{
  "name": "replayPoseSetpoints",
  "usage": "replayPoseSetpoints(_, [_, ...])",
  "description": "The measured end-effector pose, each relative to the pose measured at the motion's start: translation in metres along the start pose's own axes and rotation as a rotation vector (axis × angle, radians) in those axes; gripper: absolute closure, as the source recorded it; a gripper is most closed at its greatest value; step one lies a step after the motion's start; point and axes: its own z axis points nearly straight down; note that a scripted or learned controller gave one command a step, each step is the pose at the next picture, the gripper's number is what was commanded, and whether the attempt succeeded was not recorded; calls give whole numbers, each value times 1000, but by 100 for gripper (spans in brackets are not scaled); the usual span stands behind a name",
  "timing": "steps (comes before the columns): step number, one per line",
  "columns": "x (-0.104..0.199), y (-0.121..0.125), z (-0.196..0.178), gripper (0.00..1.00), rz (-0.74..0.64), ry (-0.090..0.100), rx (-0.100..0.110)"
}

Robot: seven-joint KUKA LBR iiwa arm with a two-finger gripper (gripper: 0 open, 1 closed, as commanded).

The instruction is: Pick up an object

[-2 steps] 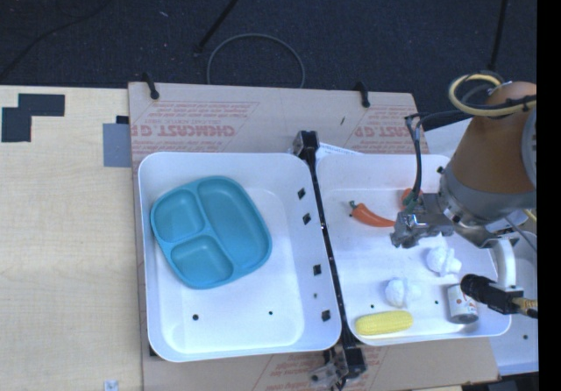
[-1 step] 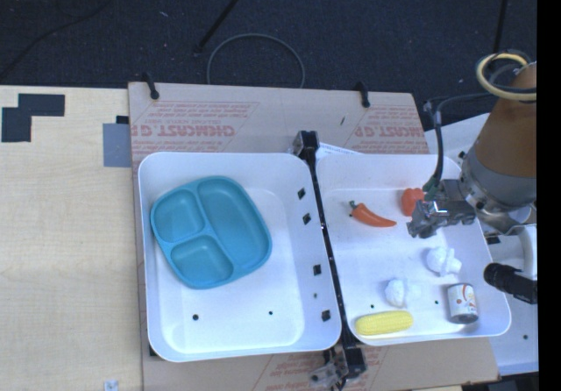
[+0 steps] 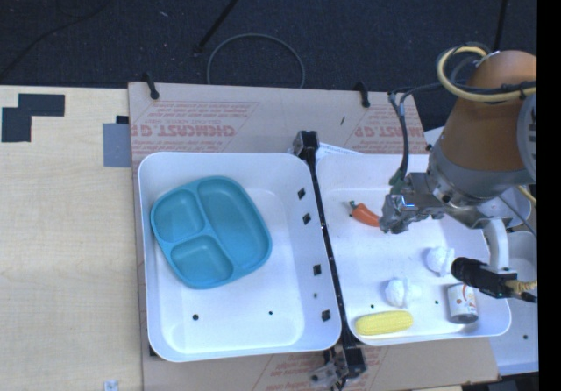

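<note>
**A:** What's on your screen, biggest things first?

**B:** I see the bench point(image 3: 61, 231), pale wood, with a cardboard sheet point(image 3: 228, 122) laid on it. On that sit the two white bins. The left bin point(image 3: 175, 332) carries a blue divided plate point(image 3: 210, 230), three compartments, lying slightly toward 10 o'clock of the bin's middle. The right bin point(image 3: 351, 179) has all the small stuff.

**A:** And the arm?

**B:** I've got the arm point(image 3: 486, 131) coming in from 3 o'clock, its orange band high over the right bin's upper right. The gripper point(image 3: 393, 216) hangs low over the middle of that bin. The metal there is a dark tangle to me, so whether it is spread or closed I cannot tell.

**A:** Anything to pick?

**B:** An orange carrot-like piece point(image 3: 365, 215) lies just at 9 o'clock of the gripper, very close; I can't tell if they touch. A yellow corn cob point(image 3: 383, 323) rests along the bin's front wall at 6 o'clock. A small can point(image 3: 461, 302) sits at about 4 o'clock, near the corner. Two white crumpled lumps: one point(image 3: 436, 259) toward 4 o'clock of the gripper, the other point(image 3: 397, 291) just above the corn.
</note>
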Motion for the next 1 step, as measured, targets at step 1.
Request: replayPoseSetpoints(1, [50, 10, 17, 100, 1, -1, 4])
